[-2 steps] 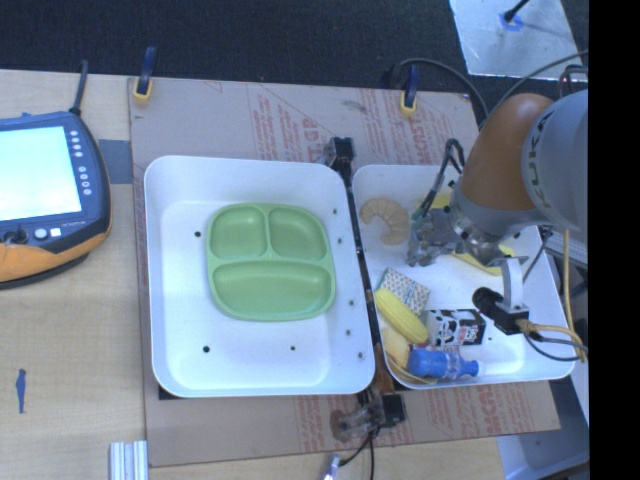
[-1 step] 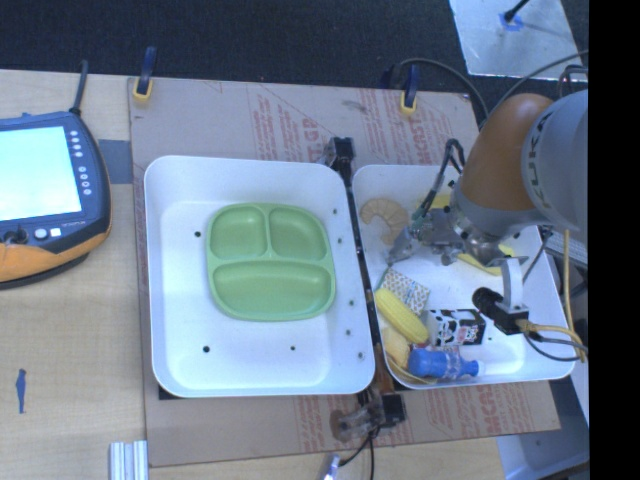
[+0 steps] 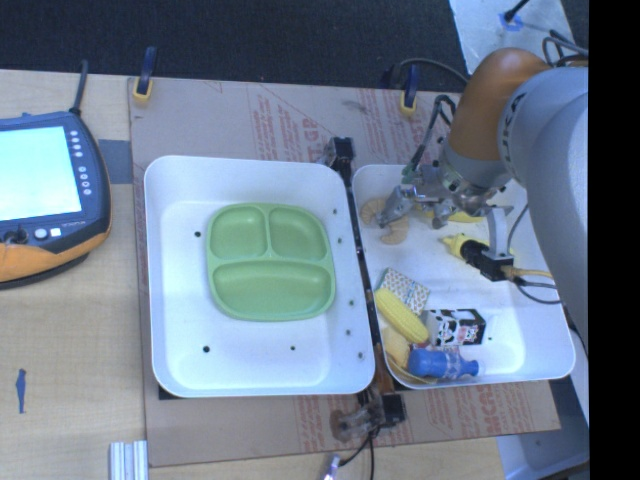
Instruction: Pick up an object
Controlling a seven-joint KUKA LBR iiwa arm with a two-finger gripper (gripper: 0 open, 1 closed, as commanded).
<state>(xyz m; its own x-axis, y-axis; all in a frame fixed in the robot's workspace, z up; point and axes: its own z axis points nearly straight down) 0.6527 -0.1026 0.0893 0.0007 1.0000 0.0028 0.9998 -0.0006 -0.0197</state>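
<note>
Arm [image 3: 530,118] enters from the view's right and reaches over the right bin [image 3: 535,353]. The fingers [image 3: 392,208] hang low over that bin's far end and look spread apart, with nothing seen pinched between them. Candidate objects all lie in the right bin. A tan lump [image 3: 393,232] sits just beside the fingertip nearer the bin divider, on its near side; I cannot tell if they touch. A yellow piece [image 3: 460,245] lies near the other fingertip, a little toward the view's bottom. Further toward the bottom of the view, well apart from the fingers, the rest is crowded together. A patterned packet [image 3: 405,288] comes first, then a yellow corn-like cob [image 3: 400,315] touching the packet's near edge. A black-and-white carton [image 3: 458,326] lies just beside the cob, on the side away from the divider. A blue object [image 3: 442,366] sits at the bin's near end, below the carton. The cob and the blue object rest against a yellow dish [image 3: 393,351], mostly hidden. On the far side of the divider from the fingers, the left bin [image 3: 175,268] holds a green divided plate [image 3: 270,263], lying flat about the middle. Both bins stand on a cardboard sheet [image 3: 250,118] on the worktop [image 3: 60,348]. A handheld screen unit [image 3: 45,193] rests at the view's left edge, well apart from the fingers.
</note>
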